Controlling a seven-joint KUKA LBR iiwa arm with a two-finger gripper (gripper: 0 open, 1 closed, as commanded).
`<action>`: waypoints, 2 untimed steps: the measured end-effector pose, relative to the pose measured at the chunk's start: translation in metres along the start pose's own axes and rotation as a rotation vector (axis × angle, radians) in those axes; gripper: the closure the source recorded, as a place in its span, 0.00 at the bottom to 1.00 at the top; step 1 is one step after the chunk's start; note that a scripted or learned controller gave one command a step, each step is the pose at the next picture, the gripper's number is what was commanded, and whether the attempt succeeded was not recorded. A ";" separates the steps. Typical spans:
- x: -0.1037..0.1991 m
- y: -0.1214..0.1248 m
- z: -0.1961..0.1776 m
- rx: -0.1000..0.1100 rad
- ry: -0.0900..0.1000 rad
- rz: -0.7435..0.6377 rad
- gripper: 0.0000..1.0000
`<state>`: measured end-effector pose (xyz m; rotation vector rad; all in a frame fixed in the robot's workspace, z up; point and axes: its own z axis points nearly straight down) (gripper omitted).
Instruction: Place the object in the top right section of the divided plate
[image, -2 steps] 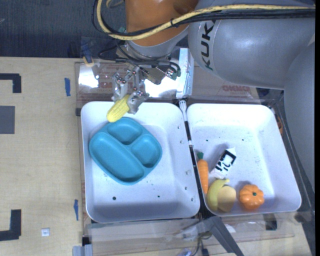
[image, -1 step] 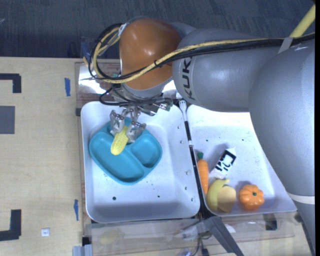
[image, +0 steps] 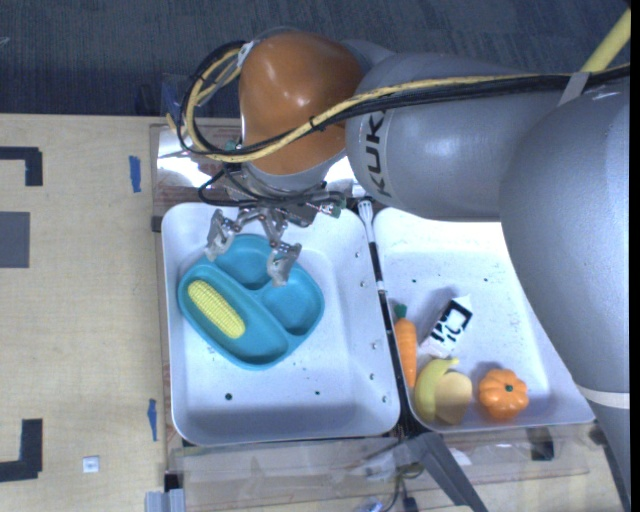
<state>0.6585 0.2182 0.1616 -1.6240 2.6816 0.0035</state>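
The gripper (image: 252, 250) hangs over the twelve o'clock end of the blue divided plate (image: 300, 310), its two fingers spread apart with nothing between them. The corn cob (image: 216, 307) lies in the plate's nine o'clock section. At three o'clock, the other bin (image: 520, 290) holds a carrot (image: 406, 350) and a small pumpkin (image: 501, 393).

- left bin (image: 200, 400): divided plate (image: 252, 300) sits in its far half
- corn (image: 217, 307) lies in the plate's left section
- pincer (image: 250, 243) hangs over the plate's far edge, fingers spread, nothing between them
- right bin (image: 520, 290), right of the plate: carrot (image: 406, 346) along its left wall; small box (image: 449, 324) right of carrot; banana (image: 432, 385), apple (image: 454, 393), pumpkin (image: 501, 393) in a row at its near edge
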 end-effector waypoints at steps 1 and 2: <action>-0.003 -0.001 -0.014 0.005 -0.011 0.004 1.00; 0.017 0.010 -0.041 0.001 0.000 0.200 1.00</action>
